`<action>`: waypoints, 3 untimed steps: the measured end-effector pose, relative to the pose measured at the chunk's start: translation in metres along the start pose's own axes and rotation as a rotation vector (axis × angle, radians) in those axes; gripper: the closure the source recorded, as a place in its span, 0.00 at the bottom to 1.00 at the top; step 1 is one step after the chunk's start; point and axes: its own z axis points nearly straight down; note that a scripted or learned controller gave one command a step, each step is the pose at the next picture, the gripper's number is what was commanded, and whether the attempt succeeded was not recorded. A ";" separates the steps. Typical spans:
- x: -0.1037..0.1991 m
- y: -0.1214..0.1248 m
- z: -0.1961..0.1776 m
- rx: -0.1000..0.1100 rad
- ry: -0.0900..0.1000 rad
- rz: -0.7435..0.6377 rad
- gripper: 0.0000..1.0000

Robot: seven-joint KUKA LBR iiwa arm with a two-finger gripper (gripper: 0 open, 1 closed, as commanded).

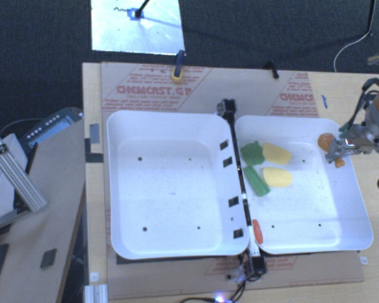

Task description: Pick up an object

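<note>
You see two bins, left (170, 188) and right (303, 232), of smooth, faintly glossy white plastic. Under them lies a matt brown cardboard sheet (158, 87) with red print. The yellow pieces (276, 153) and green pieces (256, 180) look like smooth plastic. Behind, a shiny metal plate (136, 17) lies on rough dark carpet (38, 43)

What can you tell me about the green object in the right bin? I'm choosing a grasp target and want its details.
The green object looks like matte plastic, in two parts: a lumpy, leaf-like head toward the bin's far side and a longer, straight stem running toward the near side. It lies flat on the floor of the right bin, close to the divider between the bins. Two yellow pieces lie against its right side, apparently touching it. The tool is well off to its right.
</note>
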 end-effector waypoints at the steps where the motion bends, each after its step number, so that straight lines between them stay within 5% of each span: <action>1: 0.020 -0.089 0.115 0.015 0.011 -0.001 1.00; 2: 0.061 -0.083 0.057 0.004 0.008 -0.012 1.00; 3: 0.016 -0.065 -0.132 -0.012 -0.001 -0.007 1.00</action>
